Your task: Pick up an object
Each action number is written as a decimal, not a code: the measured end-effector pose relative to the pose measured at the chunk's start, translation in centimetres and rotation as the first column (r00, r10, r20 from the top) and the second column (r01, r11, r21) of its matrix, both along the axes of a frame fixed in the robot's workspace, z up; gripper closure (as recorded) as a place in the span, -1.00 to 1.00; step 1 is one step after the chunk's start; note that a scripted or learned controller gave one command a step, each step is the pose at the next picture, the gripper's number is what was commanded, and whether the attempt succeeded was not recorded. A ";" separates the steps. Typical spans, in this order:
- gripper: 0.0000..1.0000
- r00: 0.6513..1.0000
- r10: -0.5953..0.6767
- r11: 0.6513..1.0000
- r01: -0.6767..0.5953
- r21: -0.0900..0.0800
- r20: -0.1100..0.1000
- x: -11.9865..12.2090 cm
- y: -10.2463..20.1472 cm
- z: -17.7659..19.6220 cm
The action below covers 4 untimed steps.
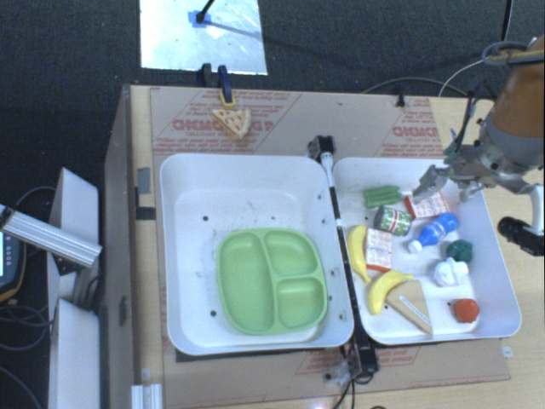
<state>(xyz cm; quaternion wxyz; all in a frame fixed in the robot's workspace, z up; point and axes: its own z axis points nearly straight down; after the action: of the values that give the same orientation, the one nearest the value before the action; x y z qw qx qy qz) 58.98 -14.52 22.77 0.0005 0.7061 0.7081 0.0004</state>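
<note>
I read gripper (450,177) above right bin (504,267) far edge, jaws spread, nothing between. Nearest obj: red-white packet (427,204) just below-left of jaws, long axis approx left-right. Next: descend straight onto it.

Left bin (183,228): you get open floor around the green tray (272,279).
Right bin (502,288): toys crowd your path; far-right corner free.

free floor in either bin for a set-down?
Left bin: bare strip along its far wall and left side, bordering the green divided tray. Right bin: crowded; bananas, can, blue bottle and packets fill the middle. Small bare patch at its near-right corner by the red ball.
</note>
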 end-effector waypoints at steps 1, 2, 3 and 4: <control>-1.00 1.000 0.003 1.000 -0.002 -0.007 0.023 0.1 -1.0 -12.2; -1.00 1.000 0.002 1.000 -0.002 0.000 0.006 5.8 3.0 -14.1; -1.00 1.000 -0.001 1.000 0.001 -0.001 0.000 3.2 2.2 -14.3; -1.00 1.000 -0.002 1.000 0.002 0.000 -0.001 -3.4 3.2 -14.3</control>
<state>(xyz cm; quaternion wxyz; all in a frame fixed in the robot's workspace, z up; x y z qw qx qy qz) 55.56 -11.29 8.42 0.0001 0.7067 0.7075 0.0002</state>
